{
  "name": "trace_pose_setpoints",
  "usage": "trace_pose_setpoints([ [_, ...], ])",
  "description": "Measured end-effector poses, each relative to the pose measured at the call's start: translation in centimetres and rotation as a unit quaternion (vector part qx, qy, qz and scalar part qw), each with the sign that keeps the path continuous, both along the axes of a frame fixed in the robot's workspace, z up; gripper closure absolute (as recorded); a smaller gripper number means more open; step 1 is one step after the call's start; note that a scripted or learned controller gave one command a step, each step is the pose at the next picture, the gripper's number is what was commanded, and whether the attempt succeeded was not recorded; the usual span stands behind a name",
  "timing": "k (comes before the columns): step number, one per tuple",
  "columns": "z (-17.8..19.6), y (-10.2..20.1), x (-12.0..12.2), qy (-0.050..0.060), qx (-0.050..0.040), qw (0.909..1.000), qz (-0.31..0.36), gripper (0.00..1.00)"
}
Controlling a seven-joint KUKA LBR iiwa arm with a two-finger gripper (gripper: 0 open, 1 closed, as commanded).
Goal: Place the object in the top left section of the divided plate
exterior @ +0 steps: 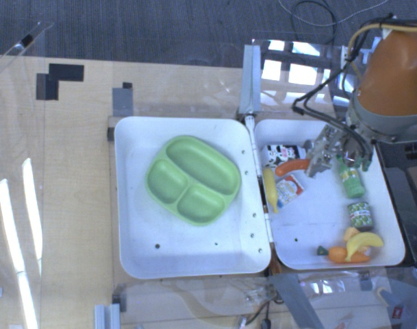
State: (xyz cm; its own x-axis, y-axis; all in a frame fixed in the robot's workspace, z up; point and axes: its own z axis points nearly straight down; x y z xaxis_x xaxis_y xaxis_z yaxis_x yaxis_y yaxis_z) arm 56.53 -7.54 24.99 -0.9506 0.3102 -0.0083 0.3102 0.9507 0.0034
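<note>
Near edge: we see a banana and orange pieces in the right bin.
Gripper: above right bin's clutter; we cannot tell its fingers' state.
Divided plate: green, left bin.

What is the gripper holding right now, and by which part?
Cannot be told: the gripper hangs over the right bin near the carrot, nothing visibly between its fingers.

One camera looks down at a slant on the bench, both white bins near mid-frame, floor along the top; seemingly mounted fairly high.
</note>
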Motion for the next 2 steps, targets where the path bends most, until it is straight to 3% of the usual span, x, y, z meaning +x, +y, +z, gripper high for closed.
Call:
trace_pose_setpoints([
  [1, -0.5, 7.4, -1.4, 0.002, 0.0008, 0.9956, -0.093, 1.0],
  [2, -0.9, 16.0, -7.5, 0.003, 0.0011, 0.993, -0.118, 1.0],
])
